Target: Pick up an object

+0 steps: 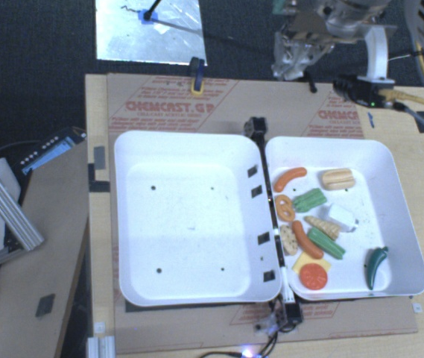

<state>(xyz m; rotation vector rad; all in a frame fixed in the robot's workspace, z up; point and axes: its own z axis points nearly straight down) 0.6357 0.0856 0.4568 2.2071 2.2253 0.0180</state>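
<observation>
Camera view gives you the toy food in the right bin (402, 200): a red hot dog (290, 177) with its long axis slanting up to the right, and a dark green pepper (375, 265) pointing down-left near the front corner. Your gripper (295, 57) hangs beyond the bins over the cardboard sheet (167, 104). The left bin (130, 200) sits alongside on the wooden bench (55, 230), dark floor behind.
</observation>
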